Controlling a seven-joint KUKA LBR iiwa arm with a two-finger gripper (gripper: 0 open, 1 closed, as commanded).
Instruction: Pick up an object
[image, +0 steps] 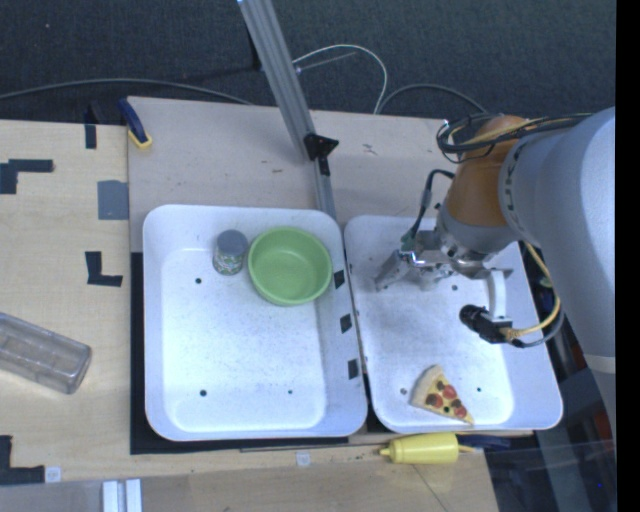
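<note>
The end effector (400, 268) hangs over the upper part of the right white bin (400, 345). The left white bin (152, 330) lies just beside it, on the view's left of the end effector. Both rest on a tan worktop (220, 170).

Above and left of the end effector, a grey metal pole (285, 80) slants down to a black bracket (320, 147). Far to its left are a blue-and-yellow clamp (135, 125), a grey square patch (113, 199) and black tape marks (100, 268). Farther left and lower, a clear plastic container (40, 352) lies on its side. Thin pale cables (350, 55) loop well above the end effector.
</note>
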